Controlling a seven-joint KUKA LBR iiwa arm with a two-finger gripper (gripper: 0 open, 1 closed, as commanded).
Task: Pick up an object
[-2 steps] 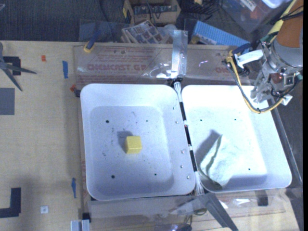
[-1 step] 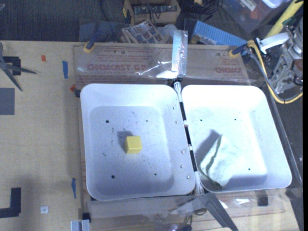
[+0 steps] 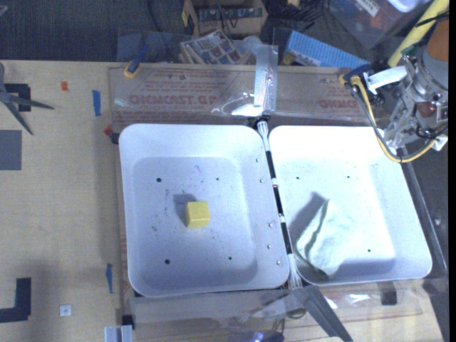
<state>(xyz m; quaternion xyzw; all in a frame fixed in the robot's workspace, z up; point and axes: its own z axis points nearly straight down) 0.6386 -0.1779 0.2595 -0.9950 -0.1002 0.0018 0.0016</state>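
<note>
Two white bins sat side by side on the surface (image 3: 57, 212), the left bin (image 3: 142, 148) and the right bin (image 3: 406, 205) touching along a seam with small screws. Behind them a clear plastic panel (image 3: 192, 91) with red lettering stood along the back edge. Blue tape (image 3: 96, 102) marked the wood at upper left, an orange dot (image 3: 64, 85) near it, and another blue strip (image 3: 109, 276) lay at lower left. Black brackets (image 3: 18, 95) sat at the far left edge. Beyond the bench lay clutter: a blue corrugated sheet (image 3: 320, 50), a printed box (image 3: 210, 48), tangled cables (image 3: 164, 6).
</note>
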